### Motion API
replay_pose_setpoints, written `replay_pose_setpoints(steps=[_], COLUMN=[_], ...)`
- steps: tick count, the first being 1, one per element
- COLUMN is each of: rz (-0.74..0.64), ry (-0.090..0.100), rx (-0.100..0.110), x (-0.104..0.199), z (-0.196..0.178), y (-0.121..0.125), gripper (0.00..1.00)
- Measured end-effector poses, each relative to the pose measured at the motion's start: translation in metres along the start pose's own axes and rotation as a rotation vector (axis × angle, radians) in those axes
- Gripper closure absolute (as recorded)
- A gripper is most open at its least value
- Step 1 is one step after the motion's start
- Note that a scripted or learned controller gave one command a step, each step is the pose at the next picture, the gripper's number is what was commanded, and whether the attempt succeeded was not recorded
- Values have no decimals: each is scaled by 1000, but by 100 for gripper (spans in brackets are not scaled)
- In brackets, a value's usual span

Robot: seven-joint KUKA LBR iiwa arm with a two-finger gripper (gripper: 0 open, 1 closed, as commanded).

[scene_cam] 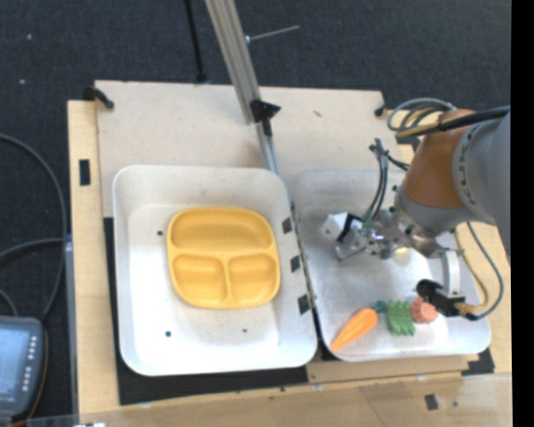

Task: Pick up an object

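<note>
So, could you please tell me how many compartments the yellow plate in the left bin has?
3: the yellow plate has one wide compartment across its far half and two smaller ones side by side on its near half, one at left and one at right. None looks hidden.

Yellow divided tray (223,257) in left bin (133,194); carrot (355,326) near right bin's (316,189) front edge, arm (445,181) above

arm (481,163): grey | orange wrist band | looping grey cables

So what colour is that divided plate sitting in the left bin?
Yellow-orange all over: the three-compartment plastic plate, seen plainly in the overhead camera view.
</note>
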State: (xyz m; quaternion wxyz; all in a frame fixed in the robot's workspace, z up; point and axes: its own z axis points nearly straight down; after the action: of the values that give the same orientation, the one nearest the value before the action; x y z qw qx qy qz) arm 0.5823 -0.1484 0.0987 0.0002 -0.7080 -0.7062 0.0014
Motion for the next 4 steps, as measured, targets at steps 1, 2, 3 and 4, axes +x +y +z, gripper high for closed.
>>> replay_pose_setpoints(steps=[1,2,3,4], rz=[5,3,-4,-5], ry=[0,-1,-1,1], rx=[-6,-10,-10,-7], x=[-1,-11,-21,-22], z=[-14,-75,-132,-159], y=[2,3,11,12], gripper=[100,100,100,100])
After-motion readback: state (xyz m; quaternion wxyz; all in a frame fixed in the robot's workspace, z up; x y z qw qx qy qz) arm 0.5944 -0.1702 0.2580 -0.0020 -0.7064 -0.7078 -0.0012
